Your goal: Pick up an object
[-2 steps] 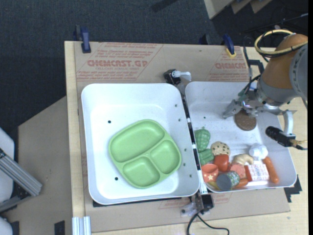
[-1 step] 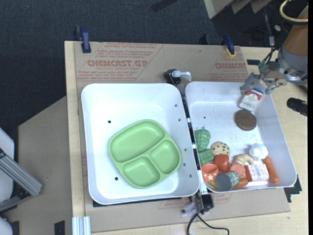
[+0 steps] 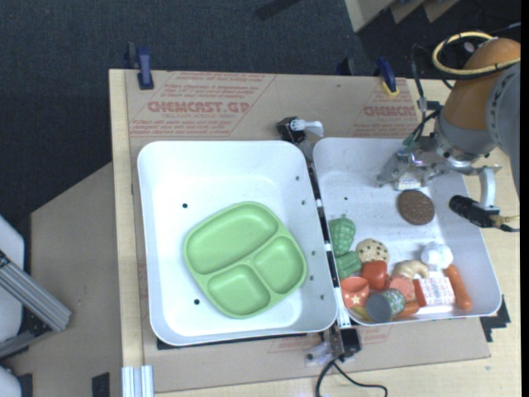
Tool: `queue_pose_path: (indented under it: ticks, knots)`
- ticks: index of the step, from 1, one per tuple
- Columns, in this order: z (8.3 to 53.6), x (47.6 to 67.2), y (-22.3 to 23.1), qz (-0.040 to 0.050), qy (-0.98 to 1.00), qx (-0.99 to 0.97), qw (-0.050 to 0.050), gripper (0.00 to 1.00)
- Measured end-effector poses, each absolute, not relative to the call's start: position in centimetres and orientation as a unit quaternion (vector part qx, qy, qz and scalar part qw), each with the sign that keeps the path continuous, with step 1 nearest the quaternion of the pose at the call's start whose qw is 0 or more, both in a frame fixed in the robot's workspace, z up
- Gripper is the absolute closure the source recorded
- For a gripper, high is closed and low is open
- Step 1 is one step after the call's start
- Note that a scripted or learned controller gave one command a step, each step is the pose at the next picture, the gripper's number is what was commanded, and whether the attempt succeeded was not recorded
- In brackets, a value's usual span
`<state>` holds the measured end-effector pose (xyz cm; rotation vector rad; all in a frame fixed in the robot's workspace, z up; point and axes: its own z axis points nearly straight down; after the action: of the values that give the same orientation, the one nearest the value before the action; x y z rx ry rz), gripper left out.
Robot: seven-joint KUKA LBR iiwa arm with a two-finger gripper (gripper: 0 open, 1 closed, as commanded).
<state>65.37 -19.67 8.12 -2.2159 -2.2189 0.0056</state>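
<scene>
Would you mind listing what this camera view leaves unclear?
- Gripper: fingers too small and blurred to tell open or shut.
- Toy pile in the right bin: overlapping pieces hide one another; several too small to name.
- Arm: cut off by the right edge.

**Materials and Surface Finish**

Both white bins (image 3: 165,246) are seen as smooth, slightly glossy plastic. The green divided tray (image 3: 244,259) is presented in matt, smooth plastic. The tabletop (image 3: 207,106) is covered with brown, matt printed cardboard. The gripper (image 3: 412,170) is finished in dull grey metal.
</scene>
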Motion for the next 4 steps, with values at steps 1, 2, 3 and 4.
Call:
queue_pose_path:
  ticks: [1, 2, 3, 4]
  knots:
    - [8.5, 60.8, -16.4, 0.0011, -0.707, -0.707, 0.003, 0.0]
    - [8.5, 63.4, -13.0, -0.0009, -0.708, -0.706, -0.002, 0.0]
    - [9.5, 63.4, -13.2, -0.0012, -0.707, -0.707, -0.003, 1.0]
    - [19.1, 60.2, -5.2, -0.003, -0.71, -0.704, -0.002, 1.0]
